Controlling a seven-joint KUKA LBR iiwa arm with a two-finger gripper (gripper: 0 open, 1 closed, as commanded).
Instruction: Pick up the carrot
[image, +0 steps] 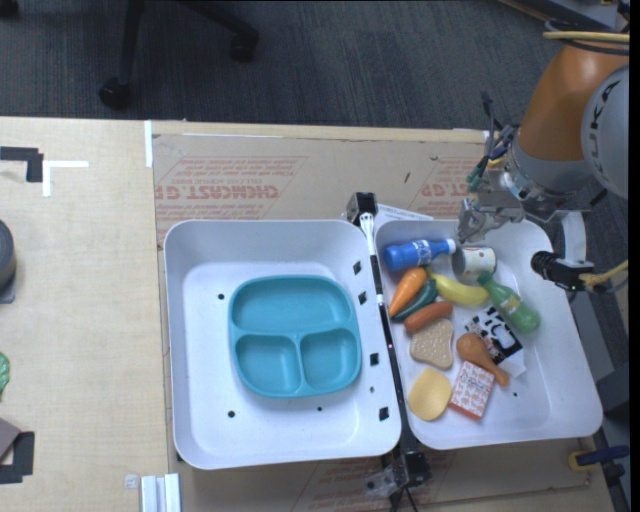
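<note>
Right bin (575, 385) crowded; carrot (408, 290) against divider edge.

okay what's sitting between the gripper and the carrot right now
In the camera view, the blue bottle lies between the gripper and the carrot, its white cap pointing toward the gripper.

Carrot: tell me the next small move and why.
Probably shift the gripper toward the left bin and forward to hover over the carrot. It sits at the right bin's far edge, while the carrot lies beside the blue bottle near the divider.
</note>
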